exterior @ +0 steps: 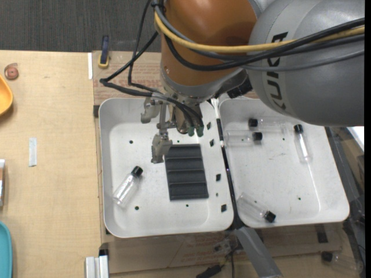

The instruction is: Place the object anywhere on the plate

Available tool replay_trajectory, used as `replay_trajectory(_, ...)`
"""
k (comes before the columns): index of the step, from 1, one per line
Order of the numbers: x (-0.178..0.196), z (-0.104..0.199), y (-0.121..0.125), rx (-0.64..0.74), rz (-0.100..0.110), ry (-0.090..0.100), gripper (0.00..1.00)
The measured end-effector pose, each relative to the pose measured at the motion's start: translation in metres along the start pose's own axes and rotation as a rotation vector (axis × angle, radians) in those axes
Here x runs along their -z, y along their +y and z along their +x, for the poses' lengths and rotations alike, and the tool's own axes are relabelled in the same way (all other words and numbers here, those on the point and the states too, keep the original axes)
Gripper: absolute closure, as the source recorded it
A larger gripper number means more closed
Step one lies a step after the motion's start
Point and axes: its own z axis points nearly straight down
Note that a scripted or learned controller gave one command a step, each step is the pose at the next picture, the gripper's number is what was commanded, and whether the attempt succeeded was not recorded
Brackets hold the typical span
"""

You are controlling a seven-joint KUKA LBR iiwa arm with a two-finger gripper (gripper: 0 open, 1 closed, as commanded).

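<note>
Overhead, two white bins (pixel 110 155) rest on a tan bench (pixel 52 172).

The far rim of the left bin (pixel 110 155) is hidden by the arm (pixel 243 45), which is cut off by the top and right edges. An orange object (pixel 3 97) and a teal object (pixel 3 251) are cut off at the left edge.

The two bins (pixel 110 213) look like smooth white plastic; the ribbed black block (pixel 186 172) is matt; the vials (pixel 126 187) are clear with black caps; the bench (pixel 52 155) is pale wood.
</note>
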Motion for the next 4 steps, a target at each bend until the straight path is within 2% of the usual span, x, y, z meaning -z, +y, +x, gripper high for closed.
replay_trajectory(1, 0.0091, -0.0014, -0.0005, -0.002, -0.001, -0.003, 1.00)
replay_trajectory(2, 0.0090, -0.0013, -0.0005, -0.002, -0.001, -0.003, 0.00)
replay_trajectory(3, 0.0180, -0.0026, -0.0005, -0.003, -0.001, -0.006, 1.00)
replay_trajectory(4, 0.0179, -0.0026, -0.0005, -0.003, -0.001, -0.005, 0.00)
